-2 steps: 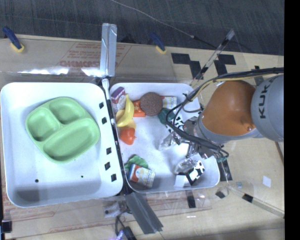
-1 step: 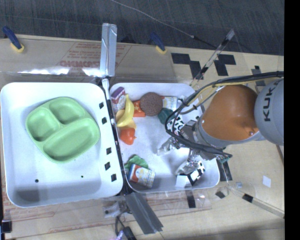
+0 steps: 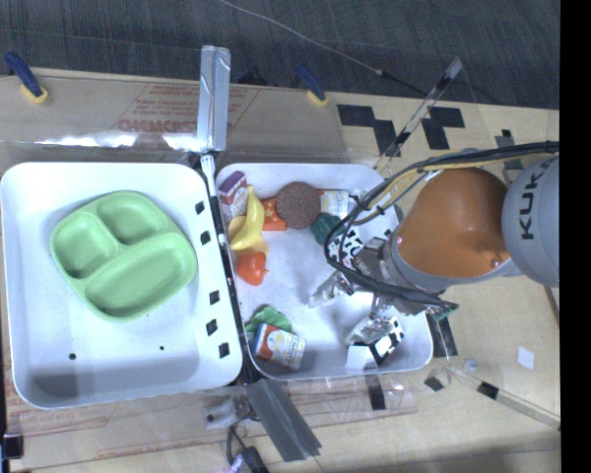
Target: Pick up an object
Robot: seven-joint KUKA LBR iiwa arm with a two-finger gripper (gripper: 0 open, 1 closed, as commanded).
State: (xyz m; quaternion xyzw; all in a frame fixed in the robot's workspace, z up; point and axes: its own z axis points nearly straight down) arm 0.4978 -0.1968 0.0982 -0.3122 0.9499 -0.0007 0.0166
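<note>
Your KUKA arm [image 3: 532,215] reached in from the right of the camera view, its grey casing at the edge and the orange band [image 3: 451,223] just behind the wrist. Black cables looped over the top of that band. The wrist pointed down and to the left, and the gripper [image 3: 360,299] hung low beneath it.

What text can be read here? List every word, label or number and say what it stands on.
"KU": large dark letters on the grey arm, cut off at the frame edge.
Reddish print on the clear sheet behind the bins: too faint to read.
Label on the small can in the right bin: too small and blurred to read.
Packet near the brown disc: print unreadable.
</note>
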